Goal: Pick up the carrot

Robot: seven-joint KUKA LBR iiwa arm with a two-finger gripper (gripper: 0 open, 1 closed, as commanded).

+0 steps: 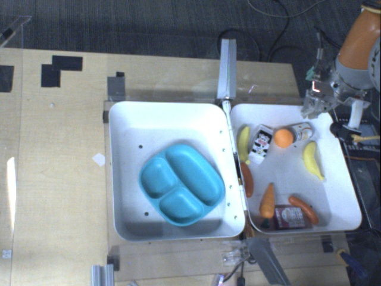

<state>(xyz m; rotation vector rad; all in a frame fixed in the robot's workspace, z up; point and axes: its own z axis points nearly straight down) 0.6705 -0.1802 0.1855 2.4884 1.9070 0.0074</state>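
Note:
The carrot (268,200), orange and tapered, lies in the near part of the right bin (339,186), its tip pointing away from me. Its thick end rests beside a dark red can (290,217). My gripper (311,107) hangs over the bin's far right corner, well away from the carrot and above a metal ring-like piece (302,130). I see nothing between it and the bin wall.
Also in the right bin are two bananas (243,142) (313,159), an orange ball (284,138), a small printed box (260,143), a brown sausage (247,180) and an orange-red stick (303,208). In the left bin (128,159) lies a blue divided plate (181,183).

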